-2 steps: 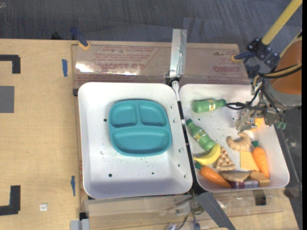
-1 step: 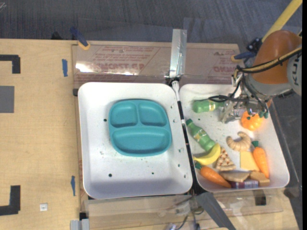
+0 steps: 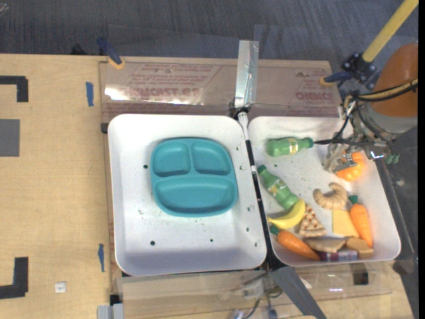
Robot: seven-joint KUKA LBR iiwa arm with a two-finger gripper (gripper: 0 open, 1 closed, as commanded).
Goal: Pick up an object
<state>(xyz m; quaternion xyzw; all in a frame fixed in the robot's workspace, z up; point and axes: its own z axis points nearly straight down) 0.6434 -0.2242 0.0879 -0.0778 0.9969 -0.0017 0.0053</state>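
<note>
- I am looking down at a slant on two shallow white plastic bins sitting side by side on a wooden bench.
- The left bin (image 3: 126, 244) holds a teal plastic divided tray (image 3: 194, 176) with three compartments, lying flat near the middle.
- The right bin (image 3: 388, 241) holds the toy food, which I take to be the choices for picking.
- A green plastic bottle with a yellow label (image 3: 288, 145) lies on its side near the far wall.
- A second green bottle (image 3: 276, 186) lies tilted beside the divider.
- A yellow banana (image 3: 290, 216), a tan croissant (image 3: 332, 195), a pale yellow cheese block (image 3: 344, 223) and two orange carrots (image 3: 360, 220) (image 3: 296, 244) are crowded toward the near edge, touching one another.
- My arm's two-finger gripper (image 3: 345, 155) hangs over the far right corner of that bin, just beside a small orange fruit-shaped toy (image 3: 352, 171).
- Cables hide the claw, so I cannot tell how it is set or whether it grips anything.
- I judge the orange toy the likeliest target, being nearest.
- Clear sheeting (image 3: 166, 85) behind the bins bears reddish print, too blurred and reversed to read.
</note>
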